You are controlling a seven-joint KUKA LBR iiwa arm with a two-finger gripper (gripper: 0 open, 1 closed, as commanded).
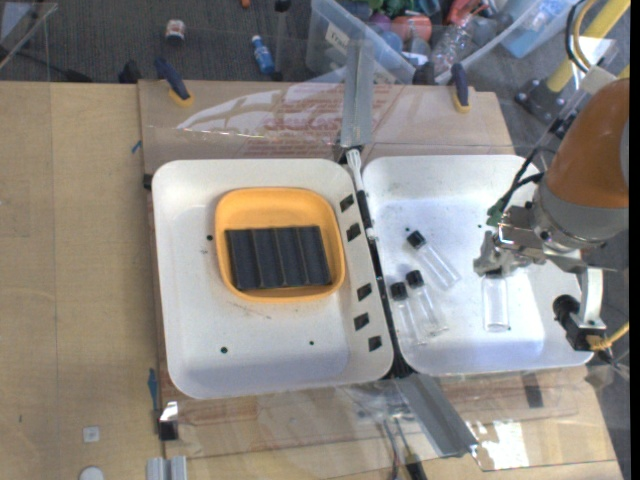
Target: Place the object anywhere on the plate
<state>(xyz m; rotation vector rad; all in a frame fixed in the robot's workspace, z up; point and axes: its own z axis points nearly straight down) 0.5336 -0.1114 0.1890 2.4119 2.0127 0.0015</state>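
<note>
**Clear tube, right bin, beside gripper**

Clear tube point(497, 304): see-through, lying lengthwise on the floor of the right bin point(450, 183), near its right edge and towards its front edge. Its upper end meets the underside of the gripper point(497, 260); whether the two touch cannot be told.

Gripper: sits over the right part of the right bin, directly above the tube's upper end. Whether it is open or closed cannot be told, nor whether it has hold of the tube.

Arm point(600, 158): grey with an orange band, entering over the right edge of the right bin.

Capped vials, two: clear with black caps. One point(428, 254) lies tilted near the middle of the right bin; the other point(424, 302) lies near the bin's left edge, towards the front. A further black cap point(397, 290) sits just beside the second one.

Plate point(230, 213): orange-yellow, rounded square, in the middle of the left bin point(190, 348), well apart from the tube.

Ribbed block point(278, 258): dark, rectangular, lying flat on the plate and covering most of its floor.

Storage tub point(500, 28): clear, holding mixed coloured items, on the floor beyond the back edge of the bins.
</note>
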